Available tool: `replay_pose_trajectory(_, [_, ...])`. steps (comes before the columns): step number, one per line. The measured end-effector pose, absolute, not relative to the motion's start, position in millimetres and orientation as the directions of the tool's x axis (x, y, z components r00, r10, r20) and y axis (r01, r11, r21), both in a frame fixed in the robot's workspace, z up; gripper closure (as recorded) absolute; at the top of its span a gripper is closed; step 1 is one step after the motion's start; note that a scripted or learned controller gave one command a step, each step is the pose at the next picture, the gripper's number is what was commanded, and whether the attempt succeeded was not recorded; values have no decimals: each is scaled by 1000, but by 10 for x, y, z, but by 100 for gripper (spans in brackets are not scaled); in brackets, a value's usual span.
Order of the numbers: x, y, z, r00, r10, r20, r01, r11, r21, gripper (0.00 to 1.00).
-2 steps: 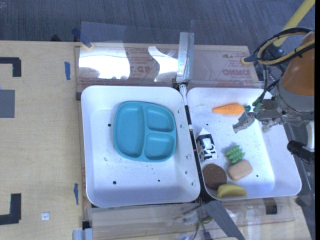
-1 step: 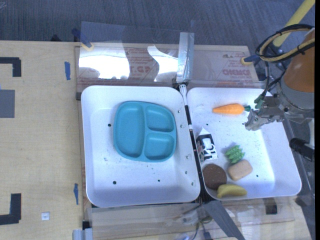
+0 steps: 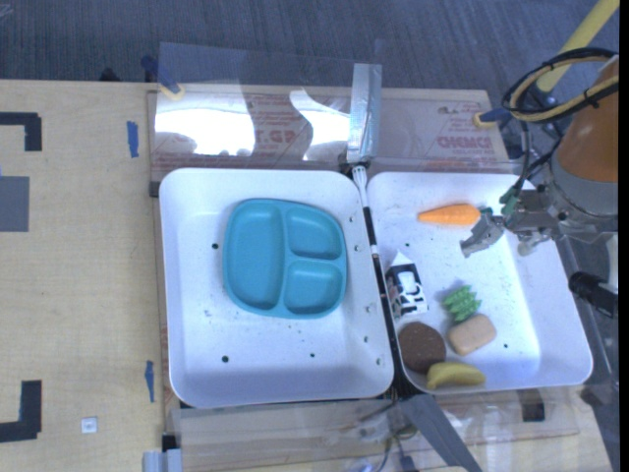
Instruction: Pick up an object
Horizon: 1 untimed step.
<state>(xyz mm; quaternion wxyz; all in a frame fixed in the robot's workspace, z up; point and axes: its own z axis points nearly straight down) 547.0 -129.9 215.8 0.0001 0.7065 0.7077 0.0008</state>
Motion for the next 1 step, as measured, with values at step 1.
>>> replay_pose_trajectory(1, [5503, -1087, 885, -75, 997, -3, 997, 75, 10, 0])
